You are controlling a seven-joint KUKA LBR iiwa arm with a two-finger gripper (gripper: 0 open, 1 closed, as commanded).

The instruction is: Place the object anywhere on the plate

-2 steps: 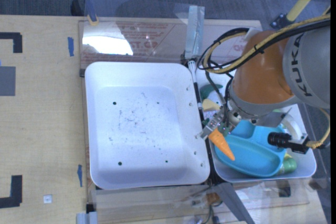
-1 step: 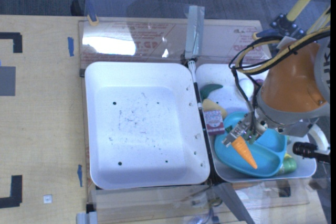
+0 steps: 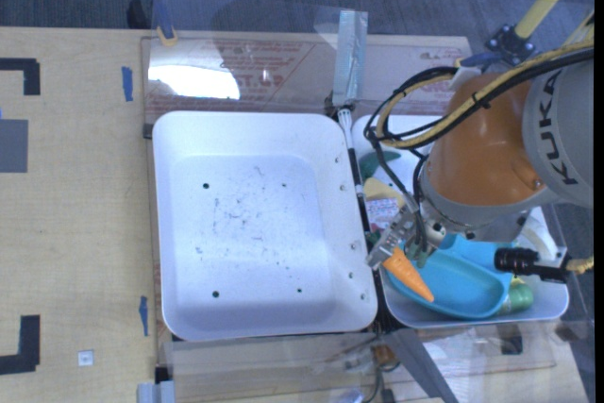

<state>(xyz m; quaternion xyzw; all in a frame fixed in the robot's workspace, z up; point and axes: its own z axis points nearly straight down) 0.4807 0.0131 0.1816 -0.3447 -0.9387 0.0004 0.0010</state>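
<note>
From my remote station I watch the fingers hang over the near left corner of the right bin, at the wall it shares with the left bin. A toy carrot lies directly below the fingers, its thick end up against their tips and its point running down and away toward the right, across the rim of the blue plate. The carrot looks to be touching the fingertips, but I cannot tell whether it is pinched between them or merely lying under them, and I cannot tell how far apart they stand; the metal there is small and blurred on my screen.

For lettering, I can read "KU" in dark capitals on the grey arm at the right edge, running sideways, with a third letter cut off. A small printed packet sits just above the fingers, its print too fine to read.

The plate spreads to the right of the fingers, and a green item shows at the plate's far right edge, partly hidden. Black and yellow cables loop above the orange band of the arm. To the left of the fingers, the left bin shows only dark scuffs and specks on its floor, and the pale wooden worktop stretches beyond it, marked with black and blue tape.
</note>
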